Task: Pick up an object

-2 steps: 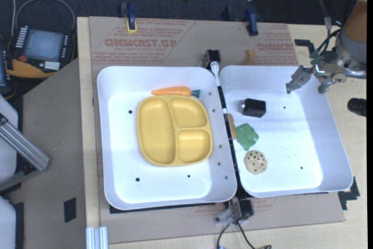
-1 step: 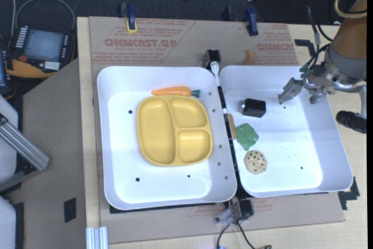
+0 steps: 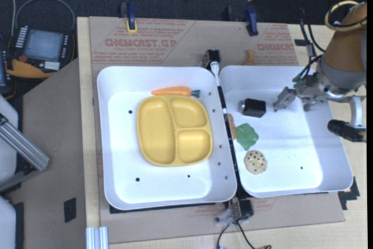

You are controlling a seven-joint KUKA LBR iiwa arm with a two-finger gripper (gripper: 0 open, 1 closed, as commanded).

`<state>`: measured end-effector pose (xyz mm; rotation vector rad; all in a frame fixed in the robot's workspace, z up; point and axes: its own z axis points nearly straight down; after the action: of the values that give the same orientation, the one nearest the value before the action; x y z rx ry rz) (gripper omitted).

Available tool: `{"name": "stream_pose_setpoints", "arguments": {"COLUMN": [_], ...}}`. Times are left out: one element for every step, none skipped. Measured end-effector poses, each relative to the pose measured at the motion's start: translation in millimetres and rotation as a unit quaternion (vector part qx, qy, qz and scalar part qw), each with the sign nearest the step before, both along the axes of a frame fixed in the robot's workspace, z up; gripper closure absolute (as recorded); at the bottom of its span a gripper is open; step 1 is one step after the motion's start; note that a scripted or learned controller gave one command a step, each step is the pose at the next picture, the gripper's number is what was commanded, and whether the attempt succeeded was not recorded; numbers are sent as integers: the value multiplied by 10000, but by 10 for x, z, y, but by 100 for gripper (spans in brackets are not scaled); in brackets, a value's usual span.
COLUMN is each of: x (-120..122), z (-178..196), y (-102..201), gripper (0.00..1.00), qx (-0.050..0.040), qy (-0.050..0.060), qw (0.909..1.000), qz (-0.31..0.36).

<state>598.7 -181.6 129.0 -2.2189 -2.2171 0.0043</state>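
Observation:
My gripper hangs over the upper right part of the right bin, its two fingers spread open with nothing between them. A small black block lies to its left, a short gap away. Below that block lie a green leafy piece and a round speckled cookie. In the left bin a yellow divided plate sits in the middle. An orange carrot lies just behind the plate.
The two bins meet along a raised middle rim. Clamps hold the cardboard at the back. Cables trail near the arm at the right. A black handle-like part juts over the right bin's right edge.

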Motion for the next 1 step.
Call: {"name": "stream_pose_setpoints", "arguments": {"x": [17], "z": [140], "y": [-2], "gripper": [100], "qx": [-14], "qy": [-36], "qw": [10000], "qz": [3]}}
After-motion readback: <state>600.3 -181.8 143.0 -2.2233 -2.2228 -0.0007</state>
